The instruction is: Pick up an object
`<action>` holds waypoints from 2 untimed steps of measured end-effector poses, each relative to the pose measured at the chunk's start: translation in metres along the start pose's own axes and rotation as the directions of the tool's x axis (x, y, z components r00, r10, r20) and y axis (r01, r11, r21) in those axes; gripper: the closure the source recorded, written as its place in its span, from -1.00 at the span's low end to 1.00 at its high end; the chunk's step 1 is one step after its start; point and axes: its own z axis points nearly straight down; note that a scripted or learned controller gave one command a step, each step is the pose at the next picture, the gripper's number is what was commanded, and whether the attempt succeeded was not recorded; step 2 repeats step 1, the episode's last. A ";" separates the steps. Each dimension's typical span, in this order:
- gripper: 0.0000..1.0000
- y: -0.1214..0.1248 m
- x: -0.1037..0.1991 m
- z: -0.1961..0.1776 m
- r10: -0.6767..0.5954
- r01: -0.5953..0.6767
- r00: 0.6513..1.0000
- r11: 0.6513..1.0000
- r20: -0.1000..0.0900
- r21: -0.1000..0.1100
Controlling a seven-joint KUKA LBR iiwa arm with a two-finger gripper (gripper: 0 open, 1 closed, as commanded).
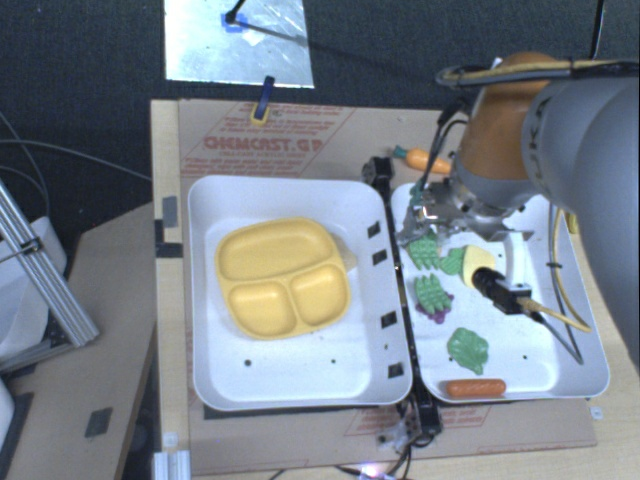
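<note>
In the right part of the frame, the grey arm comes down over the right bin (590,373), and its gripper (420,226) is low over the upper left corner of this bin, close to the wall between the two bins. If the gripper is wide or narrow, I cannot tell, because the wrist covers it from above; nothing can be seen held in it. Just under the gripper, toward the bottom of the frame, lies a green ridged piece (424,252), and I cannot say if the two touch. Just to the right of this piece is a yellow piece (478,260). Lower in the same bin lies a green and purple piece (432,296), then a green leafy piece (467,348), and near the bottom wall an orange sausage (475,389). An orange carrot (416,156) lies at the top rim of this bin. The left bin (200,268) holds a yellow divided plate (283,278), which lies flat near its middle.
</note>
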 end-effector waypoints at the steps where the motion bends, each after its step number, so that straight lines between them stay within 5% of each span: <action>1: 1.00 0.014 0.014 -0.057 0.007 -0.007 1.000 1.000 0.004 -0.001; 2: 1.00 0.014 0.014 -0.057 0.007 -0.007 1.000 1.000 0.004 -0.001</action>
